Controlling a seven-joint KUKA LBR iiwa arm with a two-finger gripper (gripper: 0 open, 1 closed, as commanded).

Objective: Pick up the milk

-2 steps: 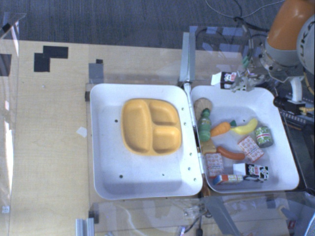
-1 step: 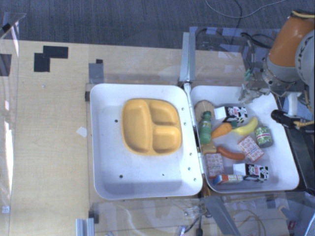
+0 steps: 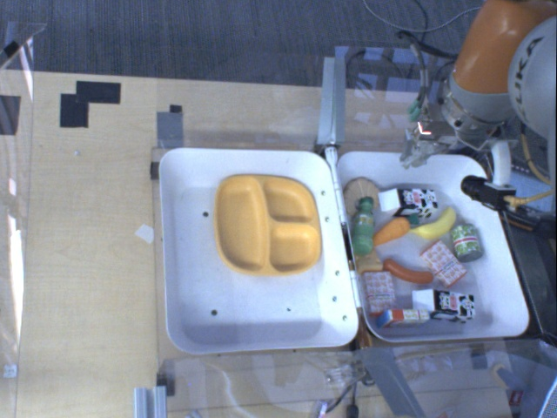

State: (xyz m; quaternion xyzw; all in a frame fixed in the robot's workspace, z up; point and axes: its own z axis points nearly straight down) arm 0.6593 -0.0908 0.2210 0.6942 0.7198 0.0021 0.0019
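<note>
Seen from above, a tabletop (image 3: 87,233) carries two white bins. The right bin (image 3: 513,316) holds small toy groceries, among them two cow-patterned milk cartons. One milk carton (image 3: 417,201) lies near the bin's far edge, its long axis running left to right; a second milk carton (image 3: 452,304) lies by the near edge. The claw (image 3: 419,146) hangs over the far rim, just beyond the first carton; whether it is wide or narrow cannot be told

Grey arm (image 3: 531,68) with a broad orange band (image 3: 500,29), black cables trailing.
</note>
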